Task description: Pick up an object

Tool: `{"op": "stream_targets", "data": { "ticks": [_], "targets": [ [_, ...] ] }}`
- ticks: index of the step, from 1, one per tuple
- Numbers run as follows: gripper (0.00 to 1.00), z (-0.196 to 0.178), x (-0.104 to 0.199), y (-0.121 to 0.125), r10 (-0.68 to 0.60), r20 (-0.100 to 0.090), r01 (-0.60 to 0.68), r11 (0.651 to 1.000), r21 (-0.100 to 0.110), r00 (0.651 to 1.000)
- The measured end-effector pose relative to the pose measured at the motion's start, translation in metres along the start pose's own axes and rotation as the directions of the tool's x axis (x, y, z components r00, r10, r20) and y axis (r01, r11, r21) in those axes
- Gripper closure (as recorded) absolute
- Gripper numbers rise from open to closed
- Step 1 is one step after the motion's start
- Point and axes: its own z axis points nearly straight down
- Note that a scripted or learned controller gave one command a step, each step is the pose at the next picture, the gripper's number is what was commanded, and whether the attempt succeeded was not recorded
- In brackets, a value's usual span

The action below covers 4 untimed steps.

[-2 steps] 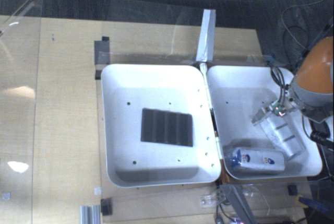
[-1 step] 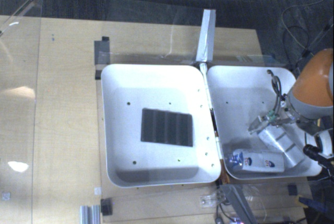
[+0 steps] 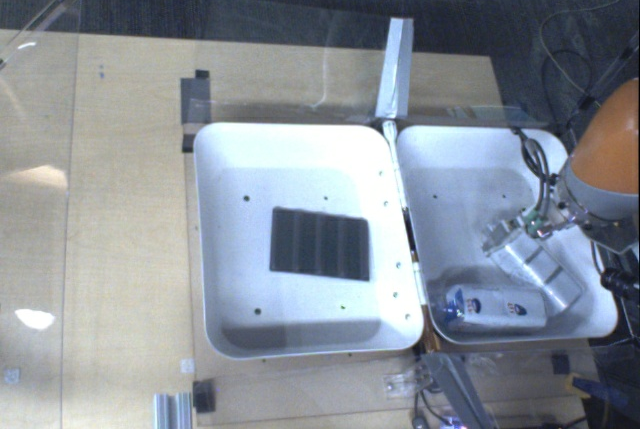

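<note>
Pincer (image 3: 505, 239) sits low in the right bin (image 3: 450, 167), at the frame's right; whether it is open or closed cannot be told. Just below it a tube (image 3: 495, 307) lies along the bin's lower wall. Left bin (image 3: 230, 167) holds a dark ribbed pad (image 3: 320, 243).

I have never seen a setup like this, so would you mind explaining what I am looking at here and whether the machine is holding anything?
One fixed camera looks down at a slant on a wooden bench bearing two shallow white bins. The left bin contains a dark ribbed rectangular pad. The right bin contains a white and blue tube-like package lying near its front wall, and a clear plastic item just above it. The robot arm, grey with an orange band, reaches in from the right; its gripper is low over the clear item. The picture does not show anything clearly held between its fingers.
</note>
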Motion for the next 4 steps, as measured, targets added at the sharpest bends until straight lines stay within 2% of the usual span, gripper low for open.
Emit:
{"op": "stream_targets", "data": {
  "ticks": [1, 2, 3, 4],
  "targets": [
    [0.00, -0.088, -0.025, 0.015, -0.006, 0.001, 0.006, 1.000, 0.000, 1.000],
    [0.00, 0.015, -0.069, 0.082, -0.099, -0.002, 0.099, 0.995, 0.003, 0.995],
    [0.00, 0.047, -0.026, 0.034, -0.128, 0.001, 0.128, 0.992, -0.003, 0.992],
    [0.00, 0.045, -0.006, 0.005, -0.279, 0.006, 0.279, 0.960, -0.007, 0.960]
  ]
}}
